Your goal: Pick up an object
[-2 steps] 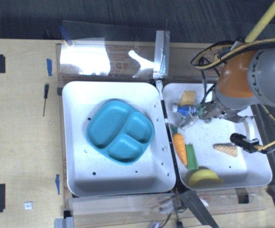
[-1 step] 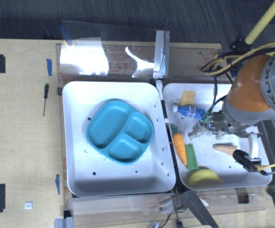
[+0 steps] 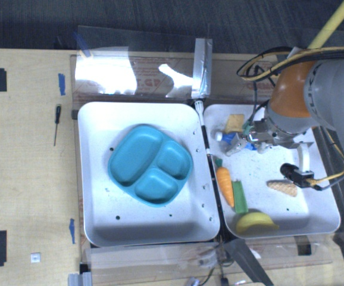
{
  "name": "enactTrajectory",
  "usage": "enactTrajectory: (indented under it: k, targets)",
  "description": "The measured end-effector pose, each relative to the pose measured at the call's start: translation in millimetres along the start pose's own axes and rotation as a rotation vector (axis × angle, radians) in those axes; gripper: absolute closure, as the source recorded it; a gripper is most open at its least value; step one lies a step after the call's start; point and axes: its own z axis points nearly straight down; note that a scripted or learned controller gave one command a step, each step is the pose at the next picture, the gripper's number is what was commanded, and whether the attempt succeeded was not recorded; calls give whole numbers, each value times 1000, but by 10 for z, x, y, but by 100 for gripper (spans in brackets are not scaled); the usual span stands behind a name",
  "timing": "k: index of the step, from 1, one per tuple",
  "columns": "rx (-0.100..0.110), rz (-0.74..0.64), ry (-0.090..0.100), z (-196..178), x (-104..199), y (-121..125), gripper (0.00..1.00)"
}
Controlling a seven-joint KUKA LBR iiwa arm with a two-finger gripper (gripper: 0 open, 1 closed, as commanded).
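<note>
In the camera view, my gripper (image 3: 248,139) hangs low over the upper left part of the right bin (image 3: 327,210), and I cannot tell how it stands or whether it has anything, because the wrist covers it. The things I may pick lie at the left and bottom of this bin: a carrot (image 3: 224,185) with a green block (image 3: 239,195) just beside it at about 7 o'clock from the gripper, a yellow fruit (image 3: 254,221) at 6 o'clock, and a tan piece (image 3: 234,123) at 11 o'clock. The left bin (image 3: 94,219) carries the blue divided tray (image 3: 150,164), so I judge that I am placed here because the small things are gathered in the right bin.
</note>
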Motion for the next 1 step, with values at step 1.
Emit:
enactTrajectory:
  k: [1]
  targets:
    - [24,23,5,24,-214,509,0]
